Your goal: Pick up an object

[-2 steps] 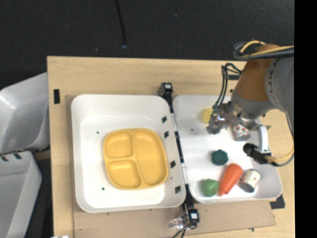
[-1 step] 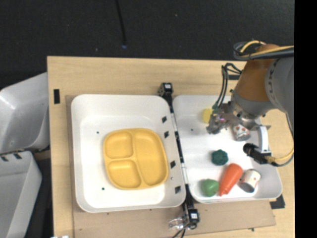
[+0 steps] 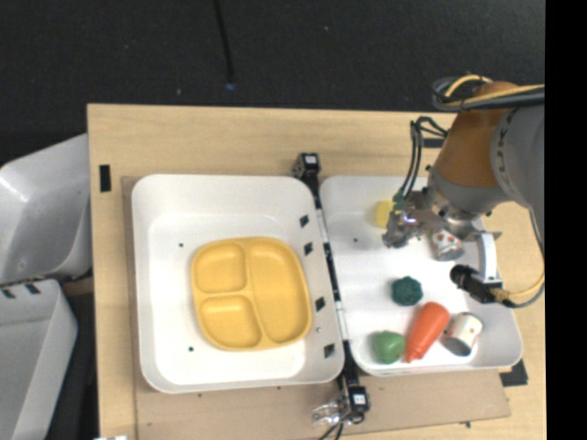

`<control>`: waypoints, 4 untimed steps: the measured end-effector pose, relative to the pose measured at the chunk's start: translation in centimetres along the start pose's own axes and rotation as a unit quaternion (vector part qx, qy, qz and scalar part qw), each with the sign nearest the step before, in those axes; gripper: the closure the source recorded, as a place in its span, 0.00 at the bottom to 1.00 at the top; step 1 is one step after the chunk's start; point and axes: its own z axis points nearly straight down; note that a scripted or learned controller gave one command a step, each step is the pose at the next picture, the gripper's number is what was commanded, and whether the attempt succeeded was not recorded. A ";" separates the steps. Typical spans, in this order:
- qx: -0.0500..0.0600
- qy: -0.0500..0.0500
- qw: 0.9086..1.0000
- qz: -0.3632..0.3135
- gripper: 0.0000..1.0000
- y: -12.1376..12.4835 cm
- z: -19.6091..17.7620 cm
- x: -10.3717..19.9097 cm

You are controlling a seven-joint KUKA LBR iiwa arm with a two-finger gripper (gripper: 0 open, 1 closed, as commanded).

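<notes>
Orange carrot point(image 3: 426, 330) lying tilted, light green piece point(image 3: 388, 345) touching it, dark green lump point(image 3: 407, 291) above, yellow piece point(image 3: 383, 214) farther back

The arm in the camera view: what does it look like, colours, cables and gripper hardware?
The grey KUKA arm has a rounded grey shell with a broad orange band above the wrist. Black and yellowish cables loop beside it, and an orange-tipped lead trails lower down. The metallic two-finger gripper is small, dark and silvery.

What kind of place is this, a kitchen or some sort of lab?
Most likely a robot test bench in a lab, not a kitchen. A grey arm reaches over two white bins on a wooden bench; the food, such as the carrot, looks like toys, beside a yellow divided plate.
</notes>
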 end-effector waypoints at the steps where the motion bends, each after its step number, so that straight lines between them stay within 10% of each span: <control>1: 0.000 0.000 1.000 0.000 1.00 0.0 0.0 0.0; 4: 0.000 0.000 1.000 0.000 1.00 0.0 0.0 0.0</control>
